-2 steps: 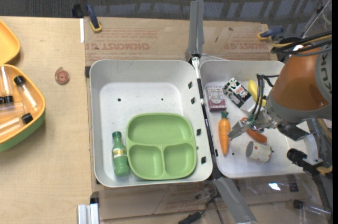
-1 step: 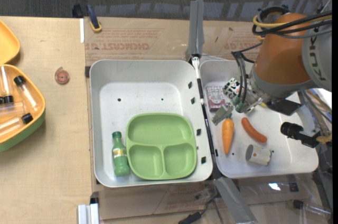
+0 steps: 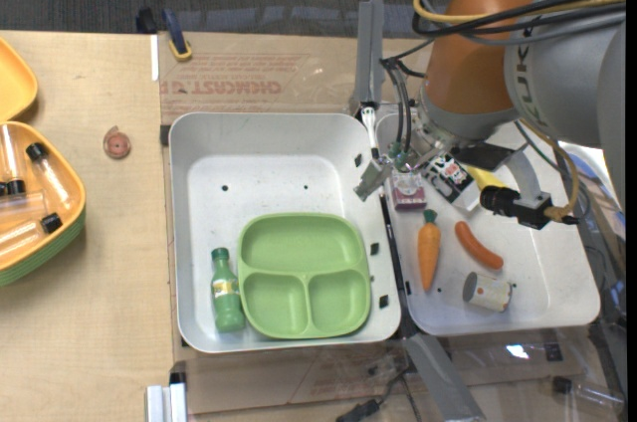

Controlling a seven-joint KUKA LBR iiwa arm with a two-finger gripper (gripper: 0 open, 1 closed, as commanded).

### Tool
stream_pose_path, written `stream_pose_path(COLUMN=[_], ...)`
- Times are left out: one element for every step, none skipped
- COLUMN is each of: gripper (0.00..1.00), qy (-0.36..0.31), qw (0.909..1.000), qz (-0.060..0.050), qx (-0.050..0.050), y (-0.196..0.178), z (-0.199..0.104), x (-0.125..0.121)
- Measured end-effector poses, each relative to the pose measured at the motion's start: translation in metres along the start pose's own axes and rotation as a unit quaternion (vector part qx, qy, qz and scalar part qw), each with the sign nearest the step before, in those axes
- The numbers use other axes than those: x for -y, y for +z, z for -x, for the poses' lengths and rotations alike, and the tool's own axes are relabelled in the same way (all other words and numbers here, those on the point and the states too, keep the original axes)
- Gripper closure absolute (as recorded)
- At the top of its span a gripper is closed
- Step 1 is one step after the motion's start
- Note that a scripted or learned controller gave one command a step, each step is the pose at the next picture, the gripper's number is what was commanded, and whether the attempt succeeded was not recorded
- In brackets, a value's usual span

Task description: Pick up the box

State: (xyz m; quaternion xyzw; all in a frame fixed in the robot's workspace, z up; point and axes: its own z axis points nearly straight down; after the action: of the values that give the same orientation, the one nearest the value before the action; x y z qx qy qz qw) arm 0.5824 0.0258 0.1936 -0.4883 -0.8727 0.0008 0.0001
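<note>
Desk (image 3: pixel 109 241), far left: yellow trays (image 3: pixel 40 201) holding small vials.

Left bin (image 3: pixel 199 151): green bottle (image 3: pixel 226 289) lying at the near left corner; just beside it on the right, a green three-compartment plate (image 3: pixel 304 276).

Right bin (image 3: pixel 557 301), against its left wall: small box (image 3: pixel 408 192), purplish with a pale top, sitting directly beneath the pincer (image 3: pixel 403 166). How far the pincer is open, and whether it touches the box, cannot be told; the wrist hides it.

Nearer: carrot (image 3: pixel 428 251), an orange-red sausage-shaped piece (image 3: pixel 480 245), a small grey cup (image 3: pixel 486 291) tipped over. Far right of the box: a black-and-white item (image 3: pixel 450 174) and a yellow piece (image 3: pixel 485 177).

Handling estimate for the box: likely light, stiff card, easily crushed or tipped. Best gripped across its two flat sides; the bin wall close on the left leaves little room.
</note>
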Motion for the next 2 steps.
stream_pose_path(gripper=[0.0,0.0], qy=[-0.038,-0.122], qw=[0.9993,0.9925], qz=[0.0,0.0], qx=[0.0,0.0], y=[0.003,0.003], z=[0.063,-0.015], x=[0.092,0.045])
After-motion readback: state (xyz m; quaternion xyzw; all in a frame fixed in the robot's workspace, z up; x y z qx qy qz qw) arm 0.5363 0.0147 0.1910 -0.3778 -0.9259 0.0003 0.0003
